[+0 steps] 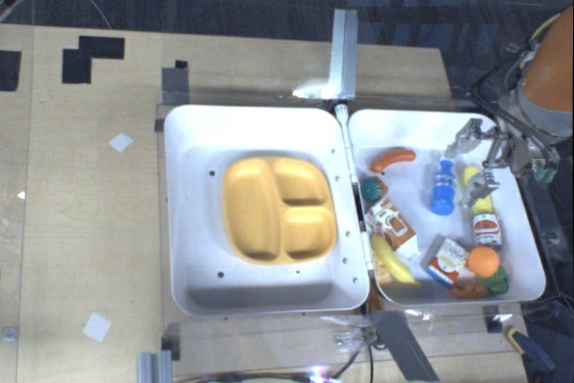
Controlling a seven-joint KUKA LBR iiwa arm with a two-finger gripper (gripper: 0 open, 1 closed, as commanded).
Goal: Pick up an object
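My gripper point(476, 161) hangs over the right side of the right bin point(535, 257), reaching in from the right under the orange band. It stands open, and I see nothing held between its fingers. A small yellow item point(470, 177) lies just under it, near one fingertip. A blue bottle point(442, 187) stands just left of the gripper. A red sausage point(393, 159) lies further left. A small red-and-white bottle point(485, 227) sits below the gripper, with an orange point(483, 260) in front of it.
The right bin also holds a banana point(391, 259), a snack box point(392, 222), a small carton point(446, 262), a teal item point(370, 189) and a green item point(496, 283). A yellow divided tray point(277, 208) lies in the left bin point(193, 193).
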